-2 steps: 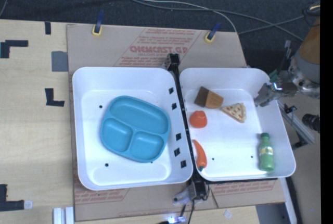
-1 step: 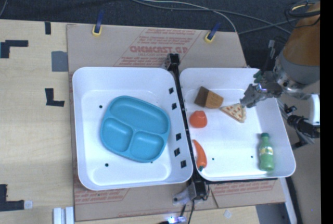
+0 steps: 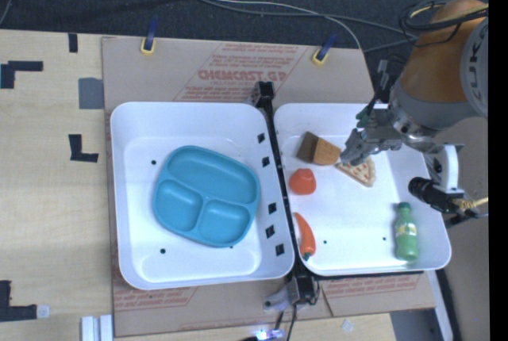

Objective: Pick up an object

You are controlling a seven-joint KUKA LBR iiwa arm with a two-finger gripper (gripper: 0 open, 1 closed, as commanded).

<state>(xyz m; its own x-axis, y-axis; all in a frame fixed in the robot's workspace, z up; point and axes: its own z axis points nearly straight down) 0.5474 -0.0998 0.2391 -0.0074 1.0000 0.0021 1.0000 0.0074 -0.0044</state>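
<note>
The right bin (image 3: 361,252) holds a brown bread-like wedge (image 3: 316,149), a tan pizza slice (image 3: 359,171), a red-orange tomato (image 3: 302,182), an orange carrot (image 3: 305,235) by the left wall and a green bottle (image 3: 406,231) lying near the right corner. My gripper (image 3: 354,153) hangs low over the bin, just right of the brown wedge and at the top edge of the pizza slice. Its dark tips overlap the slice, and I cannot make out whether anything sits between them.
The left bin (image 3: 131,133) carries a blue divided plate (image 3: 206,195). A black divider (image 3: 271,173) runs between the bins. The grey arm with its orange band (image 3: 444,30) comes in from the upper right. Cables cross the dark floor behind the bench.
</note>
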